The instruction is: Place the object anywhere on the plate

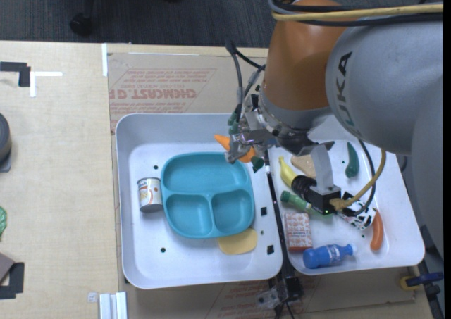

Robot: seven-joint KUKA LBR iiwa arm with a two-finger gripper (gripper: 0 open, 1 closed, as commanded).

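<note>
Gripper [237, 147] of the grey arm with the orange band sits just above centre of the frame, at the upper right corner of the teal plastic divided plate [208, 194]; whether it is open or closed I cannot tell, since the wrist and cables crowd it. A small orange piece, likely a toy carrot [223, 141], peeks out on the gripper's left side, touching or just beside it, over the plate's upper rim. It seems to be the object in question, though I cannot confirm it is actually gripped.

Judging by its look, the orange piece is light, stiff moulded plastic, smooth and a little slippery, tapering to one end; the thicker middle would be the safest place to pinch it, across its narrow width.

The plate lies in the left white bin [134, 240], with a small tin can [149, 194] touching its left edge and a yellow flat disc [238, 242] tucked under its lower edge. In the right white bin [405, 240] lie a blue plastic bottle [328, 255] and a yellow toy banana [287, 171].
</note>
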